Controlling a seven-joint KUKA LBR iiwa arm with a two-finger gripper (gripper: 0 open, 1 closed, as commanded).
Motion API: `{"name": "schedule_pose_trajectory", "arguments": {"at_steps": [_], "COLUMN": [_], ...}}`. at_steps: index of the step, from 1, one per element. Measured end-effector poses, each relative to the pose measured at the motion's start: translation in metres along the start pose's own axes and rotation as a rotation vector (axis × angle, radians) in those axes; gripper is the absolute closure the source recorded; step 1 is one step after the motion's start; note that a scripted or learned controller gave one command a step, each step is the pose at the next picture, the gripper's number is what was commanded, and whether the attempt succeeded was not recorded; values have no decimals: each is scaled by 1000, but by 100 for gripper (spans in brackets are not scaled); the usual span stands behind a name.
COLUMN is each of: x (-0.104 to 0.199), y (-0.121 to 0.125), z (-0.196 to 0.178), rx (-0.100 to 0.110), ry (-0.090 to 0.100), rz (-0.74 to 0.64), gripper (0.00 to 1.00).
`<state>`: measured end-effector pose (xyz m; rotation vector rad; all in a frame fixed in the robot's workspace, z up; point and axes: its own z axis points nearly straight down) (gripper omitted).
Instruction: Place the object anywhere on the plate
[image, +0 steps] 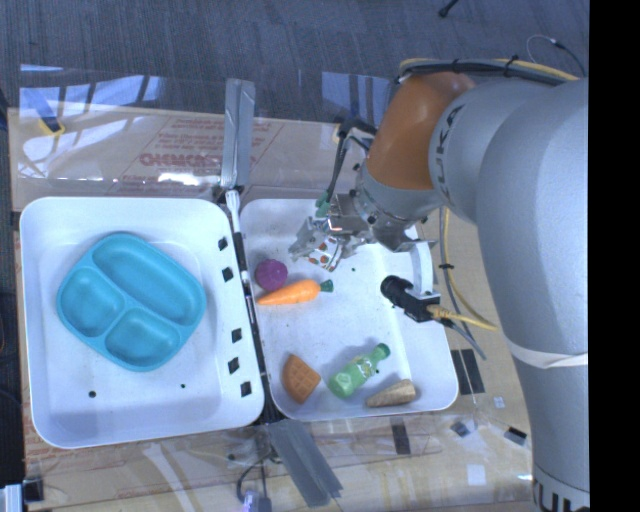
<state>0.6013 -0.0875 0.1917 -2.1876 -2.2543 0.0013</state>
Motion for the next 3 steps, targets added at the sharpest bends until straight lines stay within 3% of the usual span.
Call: {"name": "schedule_pose_trajectory", "arguments": {"at_steps": [1, 2, 3], "x": [85, 167, 167], "y": [34, 7, 7], "z": [1, 1, 1], "rx": [3, 6, 6], "ry": [1, 0, 0], "rz": [84, 181, 181], "gripper": [100, 100, 0]}}
